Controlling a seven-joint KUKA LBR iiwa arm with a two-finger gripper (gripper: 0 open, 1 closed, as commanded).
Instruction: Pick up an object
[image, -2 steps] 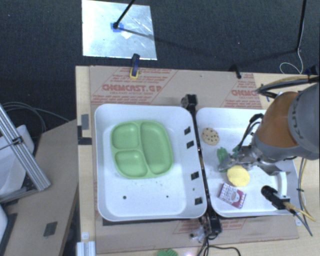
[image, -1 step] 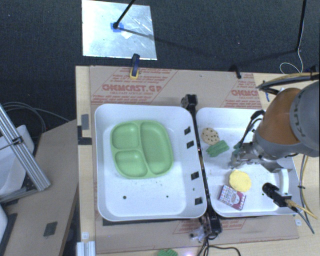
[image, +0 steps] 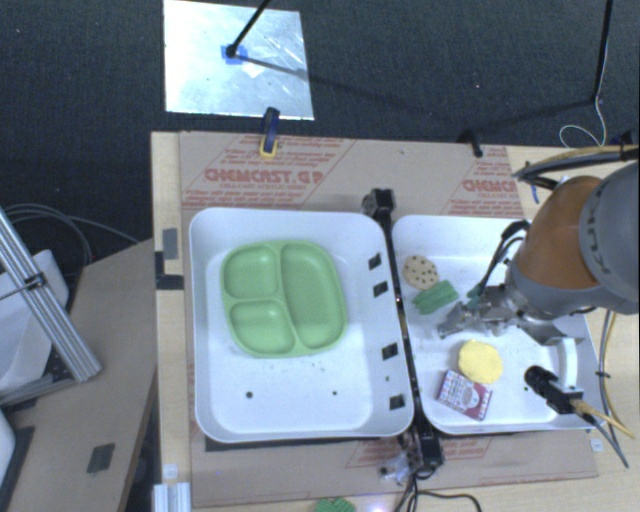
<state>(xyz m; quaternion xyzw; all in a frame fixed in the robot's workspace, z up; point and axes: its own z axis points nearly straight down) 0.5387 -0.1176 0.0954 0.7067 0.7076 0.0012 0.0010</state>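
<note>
Camera view gives you both white bins on the desk (image: 170, 170). The left bin (image: 215, 400) carries a green divided tray (image: 284, 298). The right bin (image: 505, 232) carries the loose things: a round cookie (image: 420, 269) toward the far left corner, a green block (image: 435, 298) just beside it on the near side, a yellow round piece (image: 480, 361) nearer you, and a red and white packet (image: 464, 393) at the near left.

Your arm (image: 565, 250) comes in from the right, and the hand (image: 462, 316) sits low over the right bin, between the green block and the yellow round piece. You cannot tell from this angle how wide the hand stands, and nothing shows between its parts, so treat it as carrying nothing.

For a good pick, I judge the green block the closest candidate. Centre the hand squarely over it before you descend, keep clear of the cookie beside it, and stay off the bin's dividing wall. Close only once the block sits fully inside, then lift straight up.
</note>
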